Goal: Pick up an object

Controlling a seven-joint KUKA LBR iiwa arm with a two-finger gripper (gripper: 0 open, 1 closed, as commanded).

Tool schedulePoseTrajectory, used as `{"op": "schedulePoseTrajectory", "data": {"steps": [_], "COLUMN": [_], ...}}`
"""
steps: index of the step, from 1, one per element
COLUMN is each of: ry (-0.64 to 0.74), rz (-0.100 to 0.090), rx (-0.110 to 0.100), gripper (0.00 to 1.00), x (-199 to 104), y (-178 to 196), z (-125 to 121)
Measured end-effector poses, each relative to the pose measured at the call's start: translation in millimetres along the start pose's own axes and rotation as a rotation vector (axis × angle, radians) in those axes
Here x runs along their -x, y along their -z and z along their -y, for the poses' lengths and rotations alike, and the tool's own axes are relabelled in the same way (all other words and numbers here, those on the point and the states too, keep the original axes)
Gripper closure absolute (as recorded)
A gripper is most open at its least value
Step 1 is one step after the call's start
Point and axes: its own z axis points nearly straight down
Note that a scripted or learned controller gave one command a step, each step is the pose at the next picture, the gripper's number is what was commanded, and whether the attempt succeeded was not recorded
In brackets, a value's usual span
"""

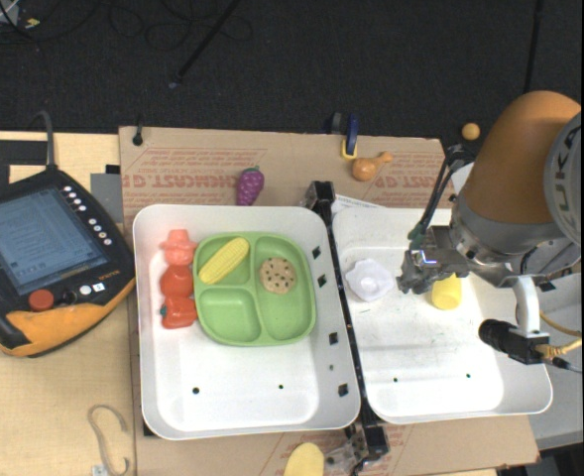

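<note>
- Pendant: a black and orange handheld control pendant (36,256) with a grey screen lies on the bench, left of both bins.
- Left shallow white bin (234,395) holds a red plastic figure-shaped toy (176,281) against the left side of a green three-compartment plastic tray (255,315).
- In the tray, a yellow toy corn cob (222,259) lies tilted in the upper left compartment, and a round tan toy cookie with dark chips (278,275) sits in the upper right compartment.
- Behind the bins, on the brown cardboard sheet (202,167), a small purple toy grape bunch (250,184) rests, and further right a small orange pear-shaped toy (369,166).
- At the bottom edge, between the bins, a yellow rounded toy (304,459) lies.
- Right shallow white bin (440,385) holds a small clear plastic cup-like object (369,282) near its left wall.
- Dark two-finger gripper (417,274) sits low in the right bin, between the clear object and a small yellow lemon-like toy (446,293).
- The yellow toy lies just right of the gripper, seemingly touching its side, not between the fingers; how far the fingers are parted cannot be told.
- Grey arm with an orange band (525,167) reaches in from the right.
</note>
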Motion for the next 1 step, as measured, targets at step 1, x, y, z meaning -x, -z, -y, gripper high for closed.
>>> {"op": "schedulePoseTrajectory", "data": {"steps": [1], "ry": [0.001], "rz": [0.000], "rx": [0.000], "gripper": [1.00], "x": [-25.4], "y": [1.9], "z": [-51.0]}}
